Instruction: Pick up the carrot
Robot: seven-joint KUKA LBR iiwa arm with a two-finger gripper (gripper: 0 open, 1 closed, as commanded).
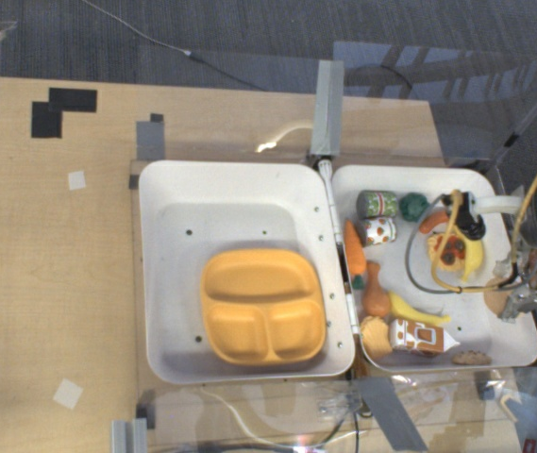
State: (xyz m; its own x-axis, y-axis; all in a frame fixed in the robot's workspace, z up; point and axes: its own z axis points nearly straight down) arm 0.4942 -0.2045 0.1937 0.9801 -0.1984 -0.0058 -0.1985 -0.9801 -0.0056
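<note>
Robot arm is hovering at the right bin's (509, 352) edge as the carrot (354, 250) waits.

The carrot is lying against the bin's left wall, well apart from the hand (525, 295), which is sitting half cut off among cables, so whether it is gripping anything I cannot tell; the yellow tray (262, 307) is occupying the left bin (169, 253).

Tray (263, 305) in left bin (169, 253), carrot (354, 247) in right bin (495, 352)

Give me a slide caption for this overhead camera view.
Carrot lies by the right bin's left wall among toy foods; orange tray sits in the left bin.
</note>
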